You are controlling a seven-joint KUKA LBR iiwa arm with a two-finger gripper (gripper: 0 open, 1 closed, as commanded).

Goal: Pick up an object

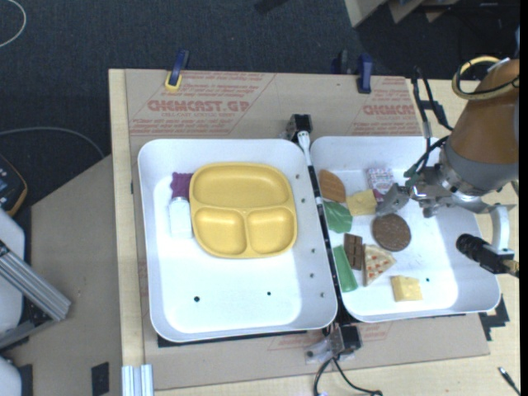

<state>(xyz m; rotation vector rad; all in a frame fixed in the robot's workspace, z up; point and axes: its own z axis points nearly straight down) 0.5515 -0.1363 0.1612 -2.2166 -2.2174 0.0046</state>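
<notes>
Arm is running off the right edge, blurring the pincer (402, 198); cannot tell its state. Brown round cookie (391, 232) is lying just below it.

Even, bright overhead light, soft short shadows; white bins (157, 246) nearly blown out, dark floor (74, 23) underexposed, overall slightly soft, arm (487, 130) blurred.

yellow divided plate (242, 208) - left bin (239, 304) | blue clamps (364, 73) - board's far edge
</notes>
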